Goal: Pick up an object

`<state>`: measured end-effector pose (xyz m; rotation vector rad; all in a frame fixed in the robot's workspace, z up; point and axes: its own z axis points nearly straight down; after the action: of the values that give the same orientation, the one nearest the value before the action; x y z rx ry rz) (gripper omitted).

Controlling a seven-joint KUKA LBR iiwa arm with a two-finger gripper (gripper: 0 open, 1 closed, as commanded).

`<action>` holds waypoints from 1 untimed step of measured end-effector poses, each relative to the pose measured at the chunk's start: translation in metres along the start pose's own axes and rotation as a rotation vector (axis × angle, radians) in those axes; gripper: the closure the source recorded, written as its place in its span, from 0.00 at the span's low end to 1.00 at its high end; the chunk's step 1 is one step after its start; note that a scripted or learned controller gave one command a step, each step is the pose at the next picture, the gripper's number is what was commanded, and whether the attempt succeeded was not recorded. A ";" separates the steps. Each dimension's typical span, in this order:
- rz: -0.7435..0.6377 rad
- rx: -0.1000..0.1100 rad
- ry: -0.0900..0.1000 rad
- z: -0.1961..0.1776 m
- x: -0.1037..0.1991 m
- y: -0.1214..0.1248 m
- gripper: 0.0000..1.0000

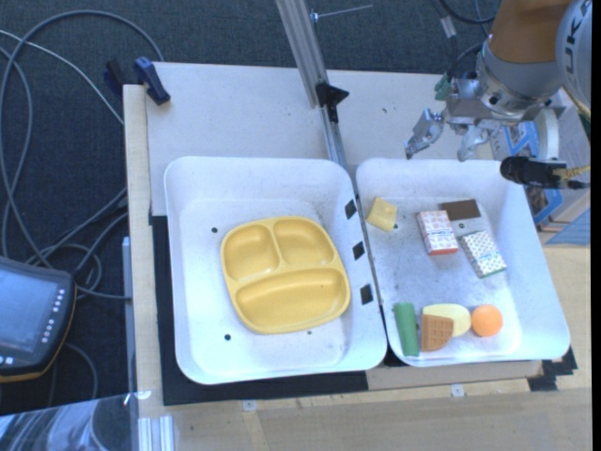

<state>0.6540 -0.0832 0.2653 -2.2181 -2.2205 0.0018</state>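
1. Camera view, arm: your gripper [449, 141] hangs above the bench just past the far rim of the right bin [535, 252]. Its two fingers are spread apart w/ nothing between them.
2. Right bin, far half: yellow block [381, 214] near the left wall, red-and-white patterned box [437, 231], small brown block [460, 210] just beside it, and a second patterned box [483, 253], tilted. Print on both boxes is too small to read.
3. Right bin, near edge: green cylinder [405, 328], waffle-textured tan piece [437, 332] touching a yellow piece [455, 318], orange ball [486, 320].
4. Left bin [188, 252]: yellow 3-compartment plate [285, 274], nothing in its compartments.
5. No brand or label is legible anywhere you look.
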 end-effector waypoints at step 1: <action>0.000 0.000 0.000 0.000 0.000 0.000 0.00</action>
<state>0.6540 -0.0832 0.2653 -2.2181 -2.2206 0.0018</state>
